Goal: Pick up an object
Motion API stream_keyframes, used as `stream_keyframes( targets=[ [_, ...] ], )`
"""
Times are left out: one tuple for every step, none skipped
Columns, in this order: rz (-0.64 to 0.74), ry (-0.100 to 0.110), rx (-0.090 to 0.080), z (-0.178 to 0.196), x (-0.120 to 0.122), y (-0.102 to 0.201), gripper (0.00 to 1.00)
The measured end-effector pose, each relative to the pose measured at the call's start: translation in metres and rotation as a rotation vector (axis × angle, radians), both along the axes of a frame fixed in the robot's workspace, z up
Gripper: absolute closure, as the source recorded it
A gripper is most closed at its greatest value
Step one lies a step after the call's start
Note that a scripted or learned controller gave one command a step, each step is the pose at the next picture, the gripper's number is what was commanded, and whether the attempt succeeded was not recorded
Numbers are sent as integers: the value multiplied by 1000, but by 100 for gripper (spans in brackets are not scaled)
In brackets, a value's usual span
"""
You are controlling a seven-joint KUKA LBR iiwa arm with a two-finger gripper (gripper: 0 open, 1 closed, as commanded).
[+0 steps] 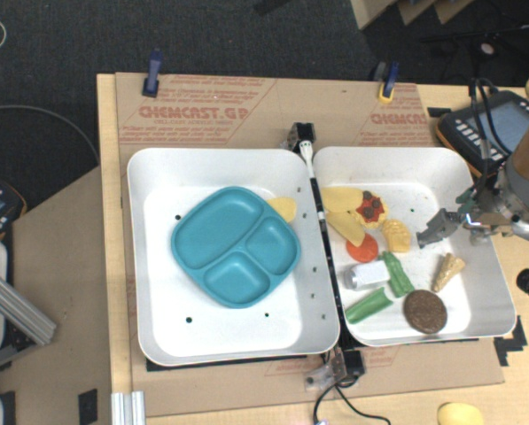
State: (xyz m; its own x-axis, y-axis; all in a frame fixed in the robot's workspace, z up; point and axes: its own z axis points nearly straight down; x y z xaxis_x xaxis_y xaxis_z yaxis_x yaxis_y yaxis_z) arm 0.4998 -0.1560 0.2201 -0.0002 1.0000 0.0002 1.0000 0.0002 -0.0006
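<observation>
The tabletop, a brown printed board, carries two shallow white bins side by side. The left bin lies well away from the fingers, on the far side of the centre divider. The right bin is the one the fingers hang over, near its outer wall.

The teal divided plate sits in the left bin, well apart from the fingers, with a small yellow piece touching its upper right edge.

The arm reaches in over the right bin's outer wall. The fingers point toward the bin's middle; nothing is seen between them, and whether they are parted or closed cannot be told from this view.

Candidate objects all lie in the right bin, on the side the fingers point to or just below them. The pale yellow wedge lies farthest off, by the divider. The brown disc lies below the fingers, at the bin's near edge. The green pod lies beside the disc. The orange-red piece lies between wedge and pod. The yellow corn-like piece is near the fingertips. The tan piece lies just below the fingers, apart from them
</observation>
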Motion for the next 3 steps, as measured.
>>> stream_keyframes(
  targets=[
    [1,-3,-1,11,1,0,100],
    [9,-6,1,73,-20,93,100],
    [0,8,2,-7,-22,104,100]
  ],
)
